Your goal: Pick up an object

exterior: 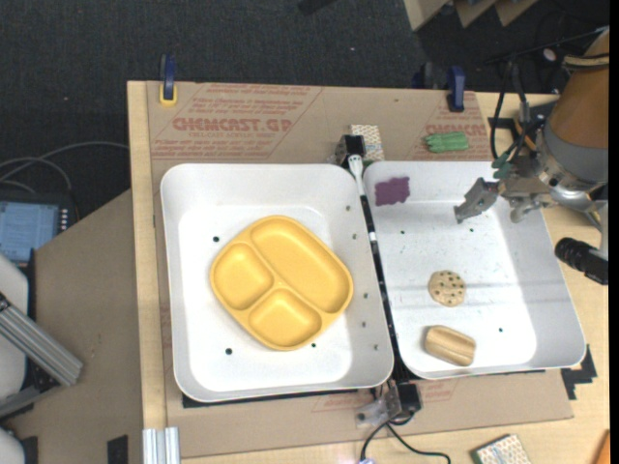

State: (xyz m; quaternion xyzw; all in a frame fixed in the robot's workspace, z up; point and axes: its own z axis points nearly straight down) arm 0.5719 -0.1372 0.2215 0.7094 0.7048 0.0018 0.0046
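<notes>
The right bin point(542, 259) holds a purple block point(392, 190) at its far left corner, a round speckled cookie point(446, 287) near the middle and a tan bread roll point(450, 344) at the front. My gripper point(497, 205) hangs over the far right part of this bin, to the right of the purple block and beyond the cookie. Its fingers point(474, 203) are spread open with nothing between them. The grey arm with its orange band point(585, 114) reaches in from the right.
In the left bin point(184, 211) lies a yellow divided plate point(280, 280). A green object point(446, 143) rests on the bench behind the right bin. Blue clamps point(455, 90) hold the bench's back edge.
</notes>
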